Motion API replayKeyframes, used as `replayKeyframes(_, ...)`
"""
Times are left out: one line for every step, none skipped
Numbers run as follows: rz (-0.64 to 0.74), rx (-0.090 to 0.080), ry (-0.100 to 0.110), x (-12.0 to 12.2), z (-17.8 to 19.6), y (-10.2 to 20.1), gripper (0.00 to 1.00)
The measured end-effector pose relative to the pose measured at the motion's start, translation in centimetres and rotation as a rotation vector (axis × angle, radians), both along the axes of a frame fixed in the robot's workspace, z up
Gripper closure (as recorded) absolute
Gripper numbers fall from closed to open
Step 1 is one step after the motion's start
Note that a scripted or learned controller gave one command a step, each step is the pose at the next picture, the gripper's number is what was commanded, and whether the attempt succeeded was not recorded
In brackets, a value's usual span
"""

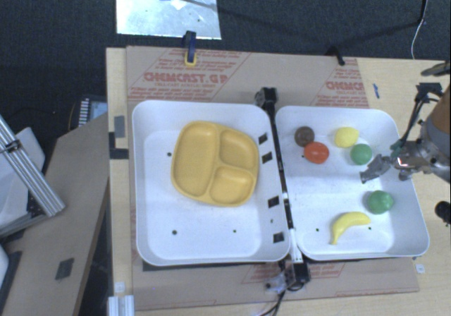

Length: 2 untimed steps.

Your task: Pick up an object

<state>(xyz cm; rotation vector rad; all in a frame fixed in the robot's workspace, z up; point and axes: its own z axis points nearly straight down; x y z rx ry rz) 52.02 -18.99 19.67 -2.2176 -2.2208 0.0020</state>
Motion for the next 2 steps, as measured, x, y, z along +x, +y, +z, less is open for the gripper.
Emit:
replayKeyframes(-0.001,0.000,-0.001,0.4,-6.2,0.3,0.00)
replayKeyframes(-0.001,0.000,-0.001,0.4,-11.4,0.4,0.00)
